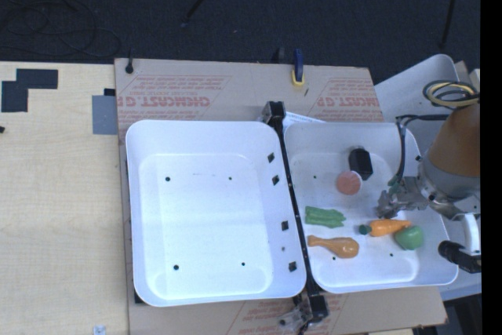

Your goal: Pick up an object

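The right bin [337, 145] holds several small objects: a black cylinder [361, 162], a pink round piece [348, 183], a green flat piece [324, 216], a tan pear-shaped piece [336, 245], an orange carrot [387, 228] and a green ball [409, 238]. My gripper [390, 200] reaches in from the right and hangs low over the bin's right side, just above the carrot and right of the pink piece. I see nothing between its tips.
The left bin [205, 212] sits beside the right one, parted from it by a black clamp strip [284, 192]. Both bins rest on a cardboard sheet [204, 94]. A yellow cable coil [451, 92] lies behind the arm.
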Motion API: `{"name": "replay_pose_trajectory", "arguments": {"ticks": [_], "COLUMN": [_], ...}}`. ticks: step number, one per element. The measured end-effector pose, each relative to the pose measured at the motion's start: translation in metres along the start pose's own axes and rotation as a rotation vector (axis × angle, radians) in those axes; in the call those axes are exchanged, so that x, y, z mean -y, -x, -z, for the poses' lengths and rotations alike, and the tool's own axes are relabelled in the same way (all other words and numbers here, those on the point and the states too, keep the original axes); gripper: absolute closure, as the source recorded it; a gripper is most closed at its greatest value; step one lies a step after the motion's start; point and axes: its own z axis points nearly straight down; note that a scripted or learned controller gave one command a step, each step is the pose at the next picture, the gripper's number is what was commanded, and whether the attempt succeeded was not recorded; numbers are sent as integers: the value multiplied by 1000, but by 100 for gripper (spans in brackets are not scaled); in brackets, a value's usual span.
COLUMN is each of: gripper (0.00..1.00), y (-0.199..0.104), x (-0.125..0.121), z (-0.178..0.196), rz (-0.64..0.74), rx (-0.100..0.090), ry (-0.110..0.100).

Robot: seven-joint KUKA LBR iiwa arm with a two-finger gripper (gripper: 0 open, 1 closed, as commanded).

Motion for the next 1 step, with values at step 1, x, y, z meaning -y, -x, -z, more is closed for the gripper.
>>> {"name": "replay_pose_trajectory", "arguments": {"ticks": [1], "gripper": [100], "y": [-54], "x": [-72], "z": [160], "rz": [14], "rx": [5], "ry": [18]}}
